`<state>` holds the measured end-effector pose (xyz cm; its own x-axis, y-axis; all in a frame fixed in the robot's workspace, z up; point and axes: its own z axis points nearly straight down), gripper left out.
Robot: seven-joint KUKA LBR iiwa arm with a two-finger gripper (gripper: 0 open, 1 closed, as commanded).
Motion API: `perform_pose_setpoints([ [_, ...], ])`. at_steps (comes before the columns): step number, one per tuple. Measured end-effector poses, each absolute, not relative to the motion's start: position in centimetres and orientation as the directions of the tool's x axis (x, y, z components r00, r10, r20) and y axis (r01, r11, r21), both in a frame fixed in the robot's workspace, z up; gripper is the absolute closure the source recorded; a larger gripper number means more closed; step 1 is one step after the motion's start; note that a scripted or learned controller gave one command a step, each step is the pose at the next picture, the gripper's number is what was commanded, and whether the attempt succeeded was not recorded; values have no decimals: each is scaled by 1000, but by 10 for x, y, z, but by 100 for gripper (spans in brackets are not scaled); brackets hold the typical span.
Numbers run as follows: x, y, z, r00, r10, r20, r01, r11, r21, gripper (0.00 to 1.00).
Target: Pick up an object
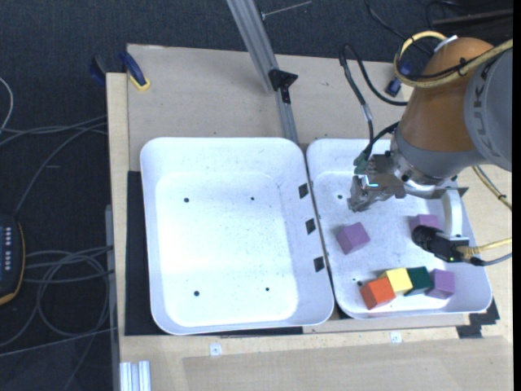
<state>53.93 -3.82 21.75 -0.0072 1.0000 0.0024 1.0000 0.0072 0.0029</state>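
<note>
In the right bin (480, 300) I see orange (378, 292), yellow (399, 281) and green (420, 278) blocks along the near wall, a purple block (443, 283) beside them. Another purple block (353, 237) lies farther in. Above it hovers my gripper (359, 202); its state I cannot tell. The left bin (155, 218) sits alongside.

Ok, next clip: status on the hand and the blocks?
Hand low over right bin, nothing visibly held. Nearest purple block just below it, apart. Orange block, yellow block clustered at front wall.
</note>
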Motion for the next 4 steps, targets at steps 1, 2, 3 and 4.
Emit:
perform_pose_setpoints([
  [1,551,22,221,-8,1000,3,1000,8,2,100],
  [2,553,75,224,-7,1000,3,1000,7,1,100],
  [3,546,94,233,-4,1000,2,1000,4,2,100],
  [4,548,89,236,-1,1000,0,1000,1,1,100],
])
